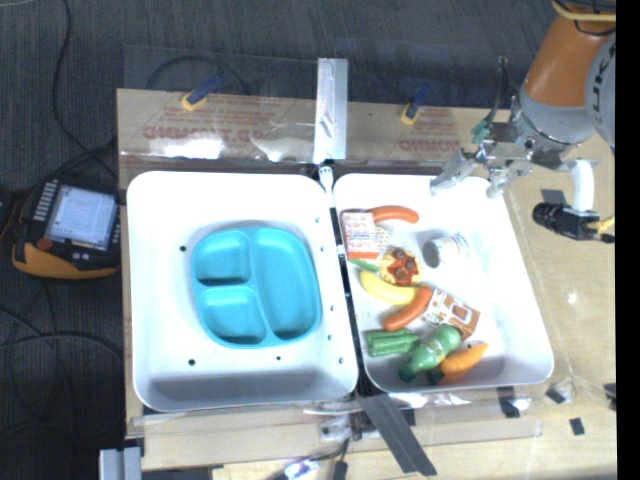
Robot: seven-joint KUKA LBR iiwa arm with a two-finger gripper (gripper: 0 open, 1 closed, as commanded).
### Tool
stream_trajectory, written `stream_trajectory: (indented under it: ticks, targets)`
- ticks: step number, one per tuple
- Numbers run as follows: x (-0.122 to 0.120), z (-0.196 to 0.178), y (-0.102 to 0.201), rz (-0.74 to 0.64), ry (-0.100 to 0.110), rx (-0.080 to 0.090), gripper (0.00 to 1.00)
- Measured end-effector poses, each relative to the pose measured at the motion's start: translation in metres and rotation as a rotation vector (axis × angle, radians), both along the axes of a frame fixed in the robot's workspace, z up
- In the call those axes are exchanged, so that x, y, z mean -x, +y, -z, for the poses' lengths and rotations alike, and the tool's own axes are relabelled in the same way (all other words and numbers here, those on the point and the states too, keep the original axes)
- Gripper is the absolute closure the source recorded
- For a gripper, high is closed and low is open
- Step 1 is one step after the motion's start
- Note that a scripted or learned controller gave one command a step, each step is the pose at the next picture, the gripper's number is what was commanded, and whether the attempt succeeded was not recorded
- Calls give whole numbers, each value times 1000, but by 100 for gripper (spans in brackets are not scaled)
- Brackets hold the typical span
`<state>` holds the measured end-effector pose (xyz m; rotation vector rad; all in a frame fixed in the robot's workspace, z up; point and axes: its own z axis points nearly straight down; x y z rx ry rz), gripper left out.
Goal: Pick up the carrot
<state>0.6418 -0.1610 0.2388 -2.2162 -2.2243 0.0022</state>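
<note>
Carrot is lying at the near edge of the right bin, touching a green vegetable on its left and sitting just below a small printed carton. Pincer is hovering over the bin's far right corner, well apart from the carrot, its fingers spread wide and gripping nothing. Left bin is carrying a blue divided tray.
</note>
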Motion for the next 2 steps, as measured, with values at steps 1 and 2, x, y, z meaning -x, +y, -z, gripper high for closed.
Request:
stream_trajectory:
  ticks: [1, 2]
  targets:
    - [46, 130, 33, 14, -2, 0, 0]
    - [72, 148, 58, -268, -15, 8, 0]
